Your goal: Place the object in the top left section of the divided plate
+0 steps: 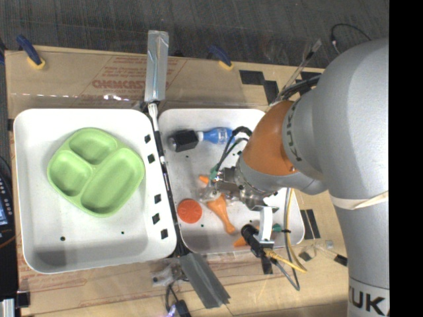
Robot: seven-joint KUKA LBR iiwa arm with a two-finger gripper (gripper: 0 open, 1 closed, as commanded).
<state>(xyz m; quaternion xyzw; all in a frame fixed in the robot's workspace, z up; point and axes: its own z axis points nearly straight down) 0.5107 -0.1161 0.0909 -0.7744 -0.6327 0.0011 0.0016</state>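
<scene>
While the grey arm (pixel 330 131) hangs over the right bin (pixel 173 121), I judge the step in hand to be the pick, with nothing yet lying in the green divided plate (pixel 96 170) in the left bin (pixel 26 197). From the fixed overhead camera, the gripper (pixel 221 182) sits low among the clutter, and I cannot tell how it is set or whether it has hold of anything. Which object the task means is not plain to me; the candidates all lie in the right bin: an orange carrot-shaped piece (pixel 221 213) just beside the gripper, a flat red-orange disc (pixel 190 211) near the dividing wall, a blue bottle-like item (pixel 217 135) and a black blocky piece (pixel 183 139) toward the far end. To do this well, I would want a centred grip on one item alone, a clean lift above the dividing wall, then a release over the plate's upper left section. The plate looks smooth, moulded and glossy, with three rounded wells; the carrot tapers and may roll.
</scene>
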